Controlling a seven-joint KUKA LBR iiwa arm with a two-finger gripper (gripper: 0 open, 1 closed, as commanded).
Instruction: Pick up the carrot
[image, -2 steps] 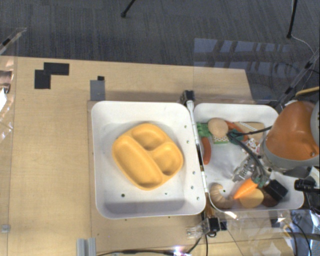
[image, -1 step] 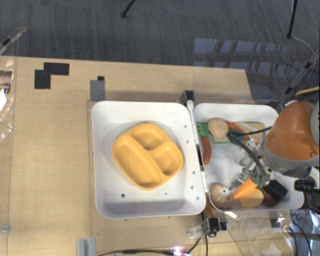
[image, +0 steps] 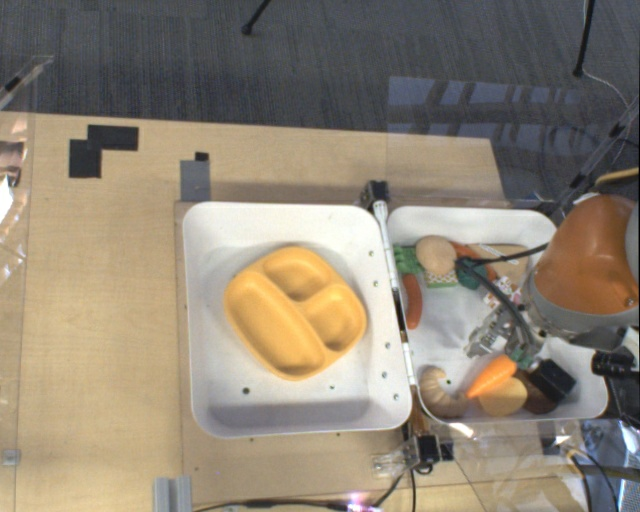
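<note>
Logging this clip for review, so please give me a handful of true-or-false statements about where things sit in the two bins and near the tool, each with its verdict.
1. The yellow divided plate lies in the left bin. True.
2. The carrot lies on the yellow plate. False: it lies in the right bin, near its front edge.
3. The tool is over the right bin, just above the carrot. True.
4. The carrot is lifted clear of the bin. False: it rests among other toy foods, beside a tan piece.
5. The sausage lies by the right bin's left wall. True.
</note>
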